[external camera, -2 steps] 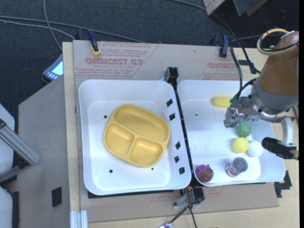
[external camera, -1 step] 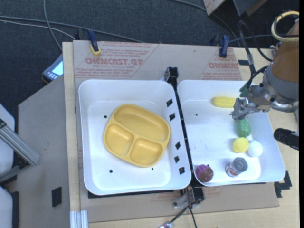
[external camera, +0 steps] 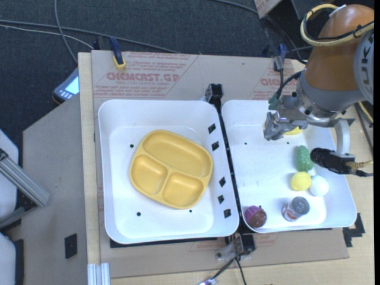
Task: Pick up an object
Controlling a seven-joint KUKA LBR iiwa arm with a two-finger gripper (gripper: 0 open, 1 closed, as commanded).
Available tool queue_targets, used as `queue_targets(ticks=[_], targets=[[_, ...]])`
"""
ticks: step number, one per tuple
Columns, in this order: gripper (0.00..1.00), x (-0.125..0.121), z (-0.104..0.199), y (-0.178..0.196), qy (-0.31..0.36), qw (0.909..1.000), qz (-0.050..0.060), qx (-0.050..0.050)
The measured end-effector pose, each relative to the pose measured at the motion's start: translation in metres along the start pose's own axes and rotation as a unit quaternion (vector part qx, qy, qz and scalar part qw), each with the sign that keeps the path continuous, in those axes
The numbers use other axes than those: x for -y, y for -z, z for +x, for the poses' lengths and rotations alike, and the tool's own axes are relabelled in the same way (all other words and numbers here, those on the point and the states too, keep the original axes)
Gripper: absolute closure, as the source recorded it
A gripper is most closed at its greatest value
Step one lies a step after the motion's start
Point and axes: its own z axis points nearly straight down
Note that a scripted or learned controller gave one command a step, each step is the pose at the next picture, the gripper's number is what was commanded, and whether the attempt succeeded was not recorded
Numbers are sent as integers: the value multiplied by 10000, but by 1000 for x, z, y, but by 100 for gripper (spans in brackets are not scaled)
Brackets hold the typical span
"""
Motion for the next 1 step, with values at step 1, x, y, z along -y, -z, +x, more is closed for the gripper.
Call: queue_targets(ticks=[1], targets=[[100,-24,44,3,-5,10000,-4,1]])
